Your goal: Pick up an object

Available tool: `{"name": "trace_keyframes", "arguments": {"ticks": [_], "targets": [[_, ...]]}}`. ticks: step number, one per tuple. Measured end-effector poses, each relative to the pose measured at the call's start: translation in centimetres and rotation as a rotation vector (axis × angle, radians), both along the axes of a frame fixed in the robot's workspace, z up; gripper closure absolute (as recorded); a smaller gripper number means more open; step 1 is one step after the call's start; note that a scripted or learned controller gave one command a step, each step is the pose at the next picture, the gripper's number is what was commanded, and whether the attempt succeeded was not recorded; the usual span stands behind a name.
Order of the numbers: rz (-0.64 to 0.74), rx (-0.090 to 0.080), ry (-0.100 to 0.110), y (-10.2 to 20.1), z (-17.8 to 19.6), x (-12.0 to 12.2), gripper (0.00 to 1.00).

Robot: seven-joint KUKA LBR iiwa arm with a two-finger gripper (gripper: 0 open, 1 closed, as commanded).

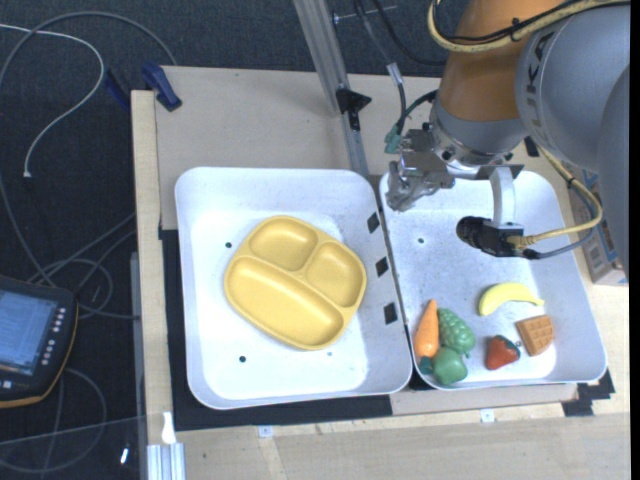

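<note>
Two white bins on wooden bench, perhaps plywood

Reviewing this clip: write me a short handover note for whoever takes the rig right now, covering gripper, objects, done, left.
Gripper: above the far left corner of the right bin, nothing seen in it.
Objects: banana, waffle piece, strawberry, carrot, green grapes and a green piece lie clustered at the right bin's near edge. Yellow divided plate sits in the left bin.
Done: no object lifted.
Left: move toward the cluster, grasp one, lift.
</note>
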State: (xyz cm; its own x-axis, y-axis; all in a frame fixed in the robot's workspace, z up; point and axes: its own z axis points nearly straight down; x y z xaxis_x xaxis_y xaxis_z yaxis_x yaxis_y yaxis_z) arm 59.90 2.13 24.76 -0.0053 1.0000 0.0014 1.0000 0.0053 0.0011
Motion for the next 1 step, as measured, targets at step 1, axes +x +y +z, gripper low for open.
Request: {"name": "trace_keyframes", "arguments": {"ticks": [1], "targets": [[0.001,0.001,-0.002,4.51,0.09,1.16,1.0]]}}
